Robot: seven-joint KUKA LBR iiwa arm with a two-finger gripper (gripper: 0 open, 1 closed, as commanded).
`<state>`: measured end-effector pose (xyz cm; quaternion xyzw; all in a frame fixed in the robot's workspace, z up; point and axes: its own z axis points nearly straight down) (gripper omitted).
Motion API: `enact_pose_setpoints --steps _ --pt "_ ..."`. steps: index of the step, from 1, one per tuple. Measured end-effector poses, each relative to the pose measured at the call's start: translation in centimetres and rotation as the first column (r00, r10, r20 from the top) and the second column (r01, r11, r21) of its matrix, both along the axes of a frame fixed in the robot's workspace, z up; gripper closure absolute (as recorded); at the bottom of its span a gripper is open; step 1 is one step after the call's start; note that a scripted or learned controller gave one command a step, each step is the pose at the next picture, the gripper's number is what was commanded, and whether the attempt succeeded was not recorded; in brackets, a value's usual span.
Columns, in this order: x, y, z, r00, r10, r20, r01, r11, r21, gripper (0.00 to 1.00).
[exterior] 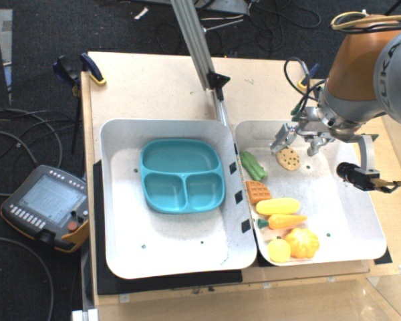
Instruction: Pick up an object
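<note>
Over the back of the right bin [351,206] hangs my gripper [297,144], open, its two fingers spread apart with nothing held between them. Just below the fingertips a tan cookie with dark spots [289,158] lies on the bin floor, slightly toward the left finger. Along the bin's left side sit a green vegetable [253,166], an orange waffle piece [258,192], a yellow banana-like piece [277,206] and a carrot [285,221]. At the front an orange fruit [303,243] sits beside a yellow lemon [279,251].
A teal divided plate [183,174] lies in the left bin [120,199]. A metal pole [195,35] slants down to the bins' shared rim. A black fitting [357,174] on the arm overhangs the right bin's right side. A teach pendant [47,206] rests on the floor at left.
</note>
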<state>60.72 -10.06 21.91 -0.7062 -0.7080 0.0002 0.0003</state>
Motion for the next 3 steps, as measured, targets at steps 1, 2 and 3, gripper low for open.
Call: enact_pose_setpoints --steps 1,2,3 --pt "0.0 0.0 0.0 1.0 -0.002 0.001 0.002 1.0 0.0 0.0" --pt "-1.1 0.0 -5.2 1.0 -0.004 -0.005 0.004 1.0 0.0 0.0" --pt "-1.2 0.2 -11.2 1.0 -0.005 0.004 0.005 1.0 0.0 0.0"
